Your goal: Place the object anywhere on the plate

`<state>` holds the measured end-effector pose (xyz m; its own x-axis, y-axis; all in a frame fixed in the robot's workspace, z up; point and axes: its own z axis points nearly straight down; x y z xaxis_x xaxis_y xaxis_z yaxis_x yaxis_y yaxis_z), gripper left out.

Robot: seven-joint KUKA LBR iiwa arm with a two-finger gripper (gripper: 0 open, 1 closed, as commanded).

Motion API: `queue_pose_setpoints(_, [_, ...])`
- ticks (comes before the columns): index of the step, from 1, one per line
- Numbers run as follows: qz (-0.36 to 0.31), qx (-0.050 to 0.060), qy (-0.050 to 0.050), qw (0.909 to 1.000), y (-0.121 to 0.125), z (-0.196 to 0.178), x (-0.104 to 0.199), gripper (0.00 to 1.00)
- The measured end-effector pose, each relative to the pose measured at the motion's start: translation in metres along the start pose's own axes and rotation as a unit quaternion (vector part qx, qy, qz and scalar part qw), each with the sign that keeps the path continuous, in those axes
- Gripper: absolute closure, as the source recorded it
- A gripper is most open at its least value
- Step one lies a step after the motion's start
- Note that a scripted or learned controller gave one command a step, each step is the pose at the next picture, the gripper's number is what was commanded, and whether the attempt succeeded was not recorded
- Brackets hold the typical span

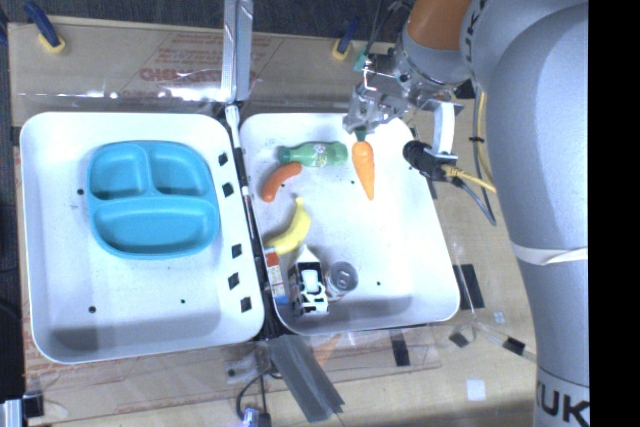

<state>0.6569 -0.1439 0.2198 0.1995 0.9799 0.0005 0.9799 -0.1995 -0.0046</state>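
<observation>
Carrot (364, 169) hangs top-up from the end effector (360, 122), whose fingers pinch its green end, above the far right of the right bin (425, 260). Left of the carrot lie a green bottle (312, 154), a sausage (280, 180) and a banana (292, 229). Far left of the carrot, the blue plate (153, 197) sits in the left bin (60, 315). Carry it high over the divider, then lower gently before releasing.

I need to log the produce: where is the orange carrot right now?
The orange carrot hangs top-up just below the gripper in the right white bin, beside the green bottle.
</observation>
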Motion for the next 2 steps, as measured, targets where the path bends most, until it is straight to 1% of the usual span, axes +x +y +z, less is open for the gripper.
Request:
queue_pose_setpoints(1, [-0.091, 0.000, 0.000, 0.9959, -0.005, 0.092, 0.023, 1.00])
queue_pose_setpoints(2, [-0.135, 0.000, 0.000, 0.9909, -0.048, 0.028, 0.049, 1.00])
